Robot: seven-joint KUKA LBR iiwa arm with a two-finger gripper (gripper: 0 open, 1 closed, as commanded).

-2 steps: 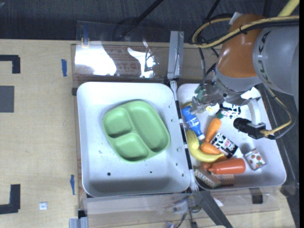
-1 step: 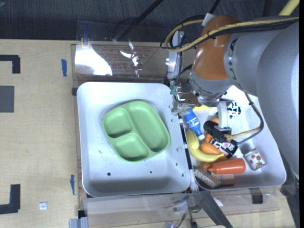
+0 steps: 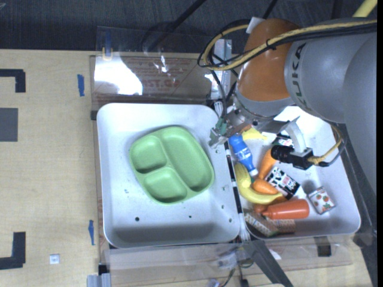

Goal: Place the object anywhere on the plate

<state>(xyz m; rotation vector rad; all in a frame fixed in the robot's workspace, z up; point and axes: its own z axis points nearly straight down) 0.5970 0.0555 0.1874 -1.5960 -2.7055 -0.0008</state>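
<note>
Grey arm [image 3: 335,70] bent low over right bin [image 3: 344,178]; claw [image 3: 222,130] at bin divider, grip state unclear.

Arm [image 3: 335,70]: bulky rounded links in matte grey, dark embossed lettering along one curved edge. Orange band [image 3: 266,52] above wrist, glossy, dome-shaped. Yellow and black cables [image 3: 251,37] loop over the orange section and trail along the grey link. Further thin cable [image 3: 326,154] curls below wrist, yellow-tinged. End effector [image 3: 222,130]: small metallic grey assembly; finger detail too small to make out.
</note>
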